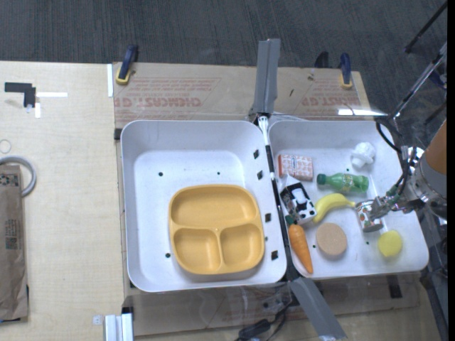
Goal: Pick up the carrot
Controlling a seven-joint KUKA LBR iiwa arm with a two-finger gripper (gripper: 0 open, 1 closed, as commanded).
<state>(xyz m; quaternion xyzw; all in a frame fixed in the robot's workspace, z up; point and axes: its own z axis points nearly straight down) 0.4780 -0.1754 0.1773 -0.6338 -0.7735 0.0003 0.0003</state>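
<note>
The orange carrot (300,247) lies in the right bin (398,265), along its left wall near the front corner, with its green stub pointing to the back. My gripper (370,216) hangs low over the right part of the same bin, well to the right of the carrot. A banana (330,206) and a tan round disc (331,239) lie between the gripper and the carrot.
The right bin also holds a black-and-white item (298,199) just behind the carrot, a pink packet (295,165), a green bottle (343,182), a white crumpled thing (363,155) and a yellow ball (389,244). A yellow divided plate (215,229) lies in the left bin (142,190).
</note>
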